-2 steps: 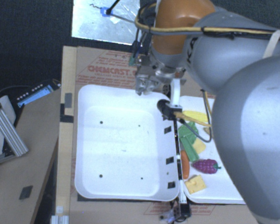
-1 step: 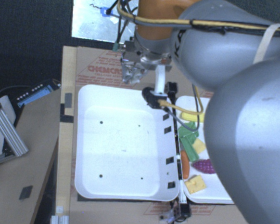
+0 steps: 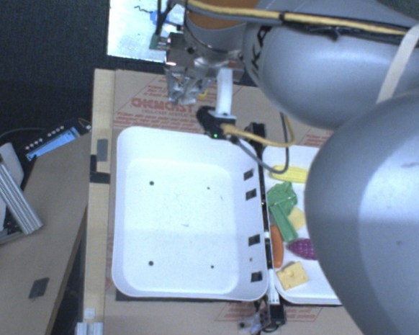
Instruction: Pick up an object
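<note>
Grey metal pincer (image 3: pixel 189 89) hangs at twelve o'clock beyond the left bin (image 3: pixel 130 215), over the cardboard worktop (image 3: pixel 139 96); how it's set, I cannot tell. Off at three o'clock, the right bin (image 3: pixel 315 296) holds green pieces (image 3: pixel 282 201), an orange carrot (image 3: pixel 276 244), a purple cluster (image 3: pixel 303 248) and a yellow wedge (image 3: pixel 292 275).

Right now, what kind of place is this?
Probably a robot lab or test bench. A big grey arm reaches over two white bins, toy food lies in one, and wires run along the divider.
</note>
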`<state>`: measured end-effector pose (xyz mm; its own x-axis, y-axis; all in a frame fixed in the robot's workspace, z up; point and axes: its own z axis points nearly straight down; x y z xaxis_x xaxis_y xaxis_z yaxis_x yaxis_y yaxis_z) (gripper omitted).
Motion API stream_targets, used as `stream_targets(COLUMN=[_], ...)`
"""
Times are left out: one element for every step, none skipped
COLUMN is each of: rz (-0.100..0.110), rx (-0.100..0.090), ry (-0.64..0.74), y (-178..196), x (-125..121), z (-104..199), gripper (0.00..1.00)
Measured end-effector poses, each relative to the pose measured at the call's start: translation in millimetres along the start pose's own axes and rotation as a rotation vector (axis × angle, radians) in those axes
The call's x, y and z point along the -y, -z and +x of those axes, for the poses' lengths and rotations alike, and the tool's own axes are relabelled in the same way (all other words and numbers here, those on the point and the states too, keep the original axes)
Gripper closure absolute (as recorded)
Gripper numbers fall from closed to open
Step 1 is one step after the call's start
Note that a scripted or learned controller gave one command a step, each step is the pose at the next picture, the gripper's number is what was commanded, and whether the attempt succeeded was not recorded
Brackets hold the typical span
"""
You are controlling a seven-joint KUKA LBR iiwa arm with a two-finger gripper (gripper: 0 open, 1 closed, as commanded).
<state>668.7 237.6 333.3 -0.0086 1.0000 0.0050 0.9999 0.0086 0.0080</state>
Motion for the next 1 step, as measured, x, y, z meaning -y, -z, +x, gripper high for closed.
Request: stream_targets(rz=[-0.005], rx=[0.002], ry=[-0.008], y=[95.0], x=[-1.1], z=[-27.7], gripper=[1.00])
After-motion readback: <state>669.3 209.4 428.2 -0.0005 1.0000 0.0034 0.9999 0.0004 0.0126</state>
